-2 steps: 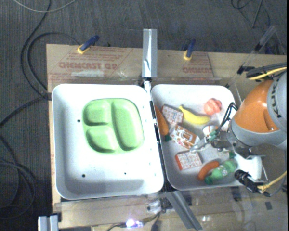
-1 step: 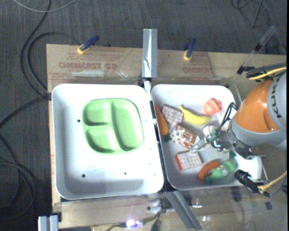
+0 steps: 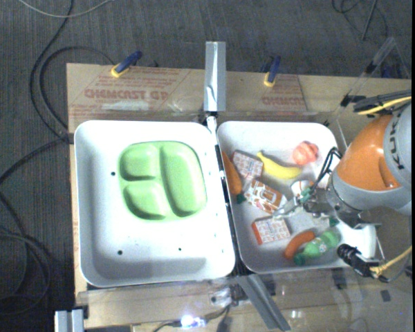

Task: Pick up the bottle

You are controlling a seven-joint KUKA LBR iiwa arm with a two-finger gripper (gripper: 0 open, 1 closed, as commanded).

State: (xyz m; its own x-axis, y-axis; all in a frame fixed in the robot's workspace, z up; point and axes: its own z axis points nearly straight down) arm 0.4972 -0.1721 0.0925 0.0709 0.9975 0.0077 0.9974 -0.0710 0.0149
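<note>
The bottle (image 3: pixel 320 247) is that little green one lying on its side in the near right corner of the right bin (image 3: pixel 277 131), touching a carrot (image 3: pixel 298 242). Looks like light, smooth plastic, so probably slippery and prone to rolling; I'd grab it across the middle of the body, not the cap end. The claw (image 3: pixel 301 203) hangs over the snack boxes (image 3: pixel 266 198) beside the banana (image 3: pixel 280 167); honestly can't tell how open it is. Left bin has a glossy green tray (image 3: pixel 163 179).
</note>
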